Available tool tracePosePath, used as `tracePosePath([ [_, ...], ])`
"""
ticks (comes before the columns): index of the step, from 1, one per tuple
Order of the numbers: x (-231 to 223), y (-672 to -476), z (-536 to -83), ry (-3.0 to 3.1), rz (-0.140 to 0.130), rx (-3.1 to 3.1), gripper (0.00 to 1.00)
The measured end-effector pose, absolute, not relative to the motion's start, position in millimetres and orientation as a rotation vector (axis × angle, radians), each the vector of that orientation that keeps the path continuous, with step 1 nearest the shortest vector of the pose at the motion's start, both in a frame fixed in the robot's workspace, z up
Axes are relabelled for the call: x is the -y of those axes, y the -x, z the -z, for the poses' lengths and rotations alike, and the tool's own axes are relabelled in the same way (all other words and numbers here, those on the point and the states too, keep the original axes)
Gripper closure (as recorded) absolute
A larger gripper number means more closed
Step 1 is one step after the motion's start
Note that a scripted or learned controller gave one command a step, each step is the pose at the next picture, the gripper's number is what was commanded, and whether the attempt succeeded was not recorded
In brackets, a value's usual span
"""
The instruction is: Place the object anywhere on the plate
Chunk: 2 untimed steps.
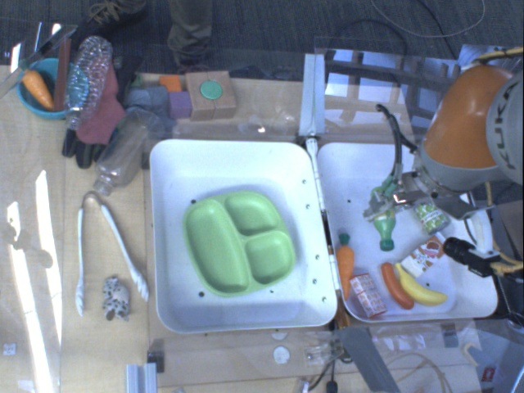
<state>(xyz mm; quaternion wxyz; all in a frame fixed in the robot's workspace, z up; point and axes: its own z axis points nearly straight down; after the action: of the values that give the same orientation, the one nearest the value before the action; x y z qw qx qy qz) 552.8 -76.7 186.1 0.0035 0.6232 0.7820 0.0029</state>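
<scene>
A green plate (239, 240) with three compartments lies in the left white bin (172, 301). In the right bin (352, 166) my gripper (388, 203) hangs low at the end of the grey and orange arm (471, 121), right over the upper end of a small green bottle (386, 232). The bottle's top is partly hidden by the gripper. Nothing lies on the plate.
The right bin also holds a carrot (345, 264), a red packet (368, 295), a sausage (397, 285), a banana (422, 285), a small carton (424, 256) and a green can (430, 216). White tongs (115, 244), a clear bottle (123, 154) and blocks (196, 92) lie on the bench to the left.
</scene>
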Motion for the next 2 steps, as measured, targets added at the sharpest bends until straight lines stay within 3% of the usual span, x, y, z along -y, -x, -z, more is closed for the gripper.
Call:
tracePosePath([
  [1,-8,-553.4,-229,-1.895,-0.010,-2.497,1.00],
  [2,-125,-551.4,-220,-1.519,-0.007,-2.744,1.00],
])
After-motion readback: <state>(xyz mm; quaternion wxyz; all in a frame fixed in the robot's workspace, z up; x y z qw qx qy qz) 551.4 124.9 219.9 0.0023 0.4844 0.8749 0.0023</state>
